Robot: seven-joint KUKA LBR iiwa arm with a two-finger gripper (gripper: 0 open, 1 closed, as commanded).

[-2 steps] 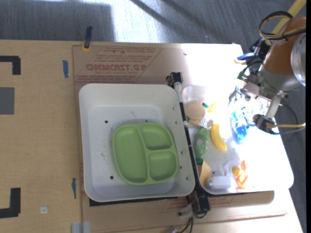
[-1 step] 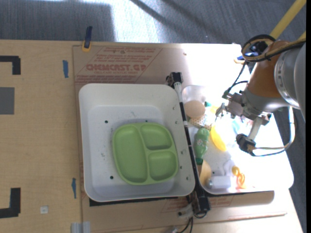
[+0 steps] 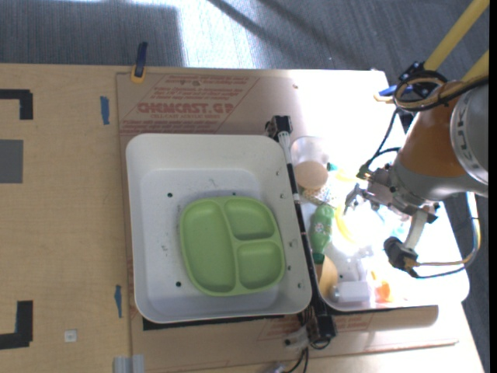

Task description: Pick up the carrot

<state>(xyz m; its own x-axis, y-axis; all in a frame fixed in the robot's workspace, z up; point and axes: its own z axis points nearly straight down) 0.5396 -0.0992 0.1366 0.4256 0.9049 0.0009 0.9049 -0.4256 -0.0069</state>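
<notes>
The carrot (image 3: pixel 381 291) appears to be the small orange piece lying at the near edge of the right bin (image 3: pixel 404 305), close to that bin's near right corner; glare washes out this bin, so the identification is a judgement. Just beside it sits a small white block (image 3: pixel 353 291), then a yellowish rounded item (image 3: pixel 328 270) against the divider between the bins. Farther along that divider lie a green item (image 3: pixel 322 225) and a tan rounded piece (image 3: pixel 312 175).

The gripper (image 3: pixel 363 195) hangs above the middle of the right bin, well apart from the carrot and nearer the bin's far side. Nothing is seen between its fingers, but whether they are spread or closed cannot be told through the glare.

The left bin (image 3: pixel 147 208) holds a green divided plate (image 3: pixel 231 244) and plays no part.

The step in hand looks like the approach: the arm is over the correct bin but not yet over the target. The next move calls for travelling toward the near edge, centring over the orange piece and descending without nudging the white block.
</notes>
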